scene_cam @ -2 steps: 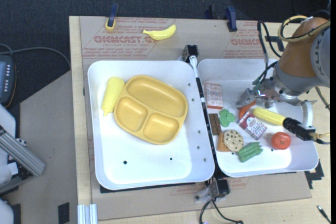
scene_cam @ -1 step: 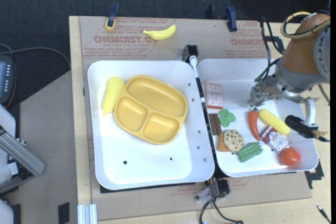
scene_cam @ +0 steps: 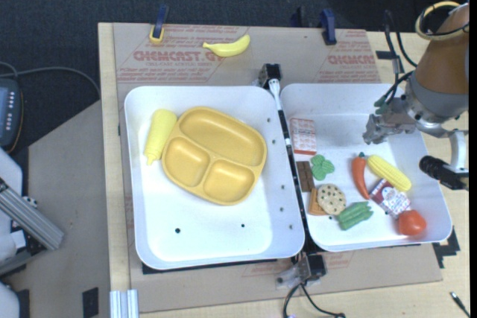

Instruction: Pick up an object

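Note:
The right bin [scene_cam: 339,104] holds several toy foods: a red-and-white packet [scene_cam: 302,136], green broccoli [scene_cam: 322,167], a chocolate bar [scene_cam: 304,175], a cookie [scene_cam: 329,198], a green pea pod [scene_cam: 355,215], an orange carrot [scene_cam: 360,176], a yellow corn cob [scene_cam: 389,173], a red wrapped packet [scene_cam: 390,199] and a red tomato [scene_cam: 411,223]. My gripper [scene_cam: 375,132] hangs over the bin's back right part, just behind the carrot and corn. Nothing shows between its fingers.
The left bin [scene_cam: 141,182] holds a yellow divided plate [scene_cam: 214,154] and a yellow bottle [scene_cam: 158,135]. A toy banana [scene_cam: 227,47] lies on the cardboard behind the bins. Blue clamps [scene_cam: 158,24] hold the board's back edge. Cables run along the right side.

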`<state>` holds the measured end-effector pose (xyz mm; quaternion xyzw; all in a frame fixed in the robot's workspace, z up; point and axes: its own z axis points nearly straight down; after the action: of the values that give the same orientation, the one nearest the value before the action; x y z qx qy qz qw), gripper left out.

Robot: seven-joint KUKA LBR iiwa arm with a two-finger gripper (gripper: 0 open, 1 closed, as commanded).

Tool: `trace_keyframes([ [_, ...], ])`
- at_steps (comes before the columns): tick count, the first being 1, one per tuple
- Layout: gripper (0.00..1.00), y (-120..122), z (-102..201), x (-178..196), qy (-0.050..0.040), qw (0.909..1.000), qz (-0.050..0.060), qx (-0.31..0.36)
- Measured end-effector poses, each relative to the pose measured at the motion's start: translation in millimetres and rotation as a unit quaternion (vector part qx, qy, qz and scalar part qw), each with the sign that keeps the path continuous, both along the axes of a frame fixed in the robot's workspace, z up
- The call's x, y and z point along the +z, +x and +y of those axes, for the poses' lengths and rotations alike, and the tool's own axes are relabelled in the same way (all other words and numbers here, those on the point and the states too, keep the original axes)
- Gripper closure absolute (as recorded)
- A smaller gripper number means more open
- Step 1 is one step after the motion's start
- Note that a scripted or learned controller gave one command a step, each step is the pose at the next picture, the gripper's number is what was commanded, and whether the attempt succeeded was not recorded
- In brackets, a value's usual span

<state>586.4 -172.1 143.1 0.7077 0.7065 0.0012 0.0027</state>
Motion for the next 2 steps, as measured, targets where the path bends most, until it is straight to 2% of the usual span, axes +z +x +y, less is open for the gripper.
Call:
trace_keyframes([
  [2,1.00,11,-3,85,-0.0002,1.0000,0.000,0.001],
])
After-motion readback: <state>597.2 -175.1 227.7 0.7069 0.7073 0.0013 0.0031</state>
